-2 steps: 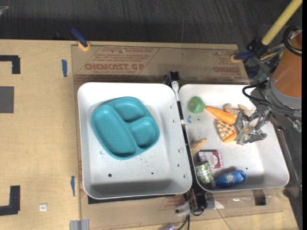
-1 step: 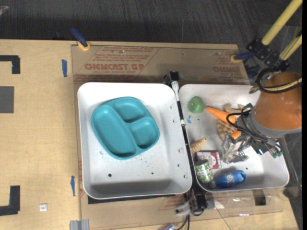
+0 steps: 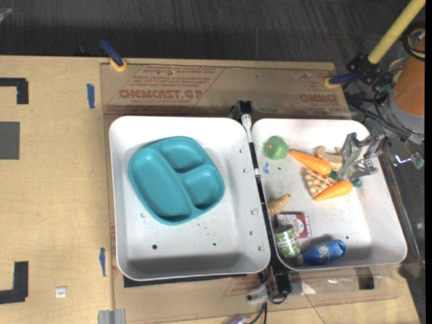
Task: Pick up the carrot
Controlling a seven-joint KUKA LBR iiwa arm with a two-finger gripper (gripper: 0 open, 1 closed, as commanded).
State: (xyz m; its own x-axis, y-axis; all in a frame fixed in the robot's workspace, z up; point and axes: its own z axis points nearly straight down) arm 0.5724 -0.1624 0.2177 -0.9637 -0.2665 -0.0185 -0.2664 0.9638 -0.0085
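Hovering over 2 tapered orange carrots, the metal gripper has unreadable finger spacing.

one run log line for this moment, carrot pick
task: pick carrot | gripper: right bin, between two carrots | grasp: none seen | left bin: teal plate

A divided tray lies in the left bin. In the right bin, two carrots sit at the far side, what may be a can and bottle along the near wall.
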